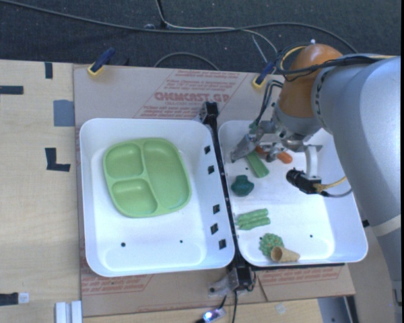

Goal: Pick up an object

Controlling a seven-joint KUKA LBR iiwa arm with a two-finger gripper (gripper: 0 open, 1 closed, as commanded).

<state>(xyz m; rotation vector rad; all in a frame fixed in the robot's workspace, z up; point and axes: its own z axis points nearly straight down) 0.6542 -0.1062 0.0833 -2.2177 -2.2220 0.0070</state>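
Green stick-shaped toy in the right bin, just under the gripper, finger spread not discernible, orange piece beside it, teal lump below, green bean pod, cone on leafy toy, green divided plate in left bin

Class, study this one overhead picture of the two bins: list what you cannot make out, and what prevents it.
1. Whether the gripper is open or holding anything: too small, and the wrist overhangs it.
2. The full green stick and the orange piece: partly covered by the gripper.
3. What the dark teal object is: too small.
4. The right bin far corner: hidden beneath the arm.
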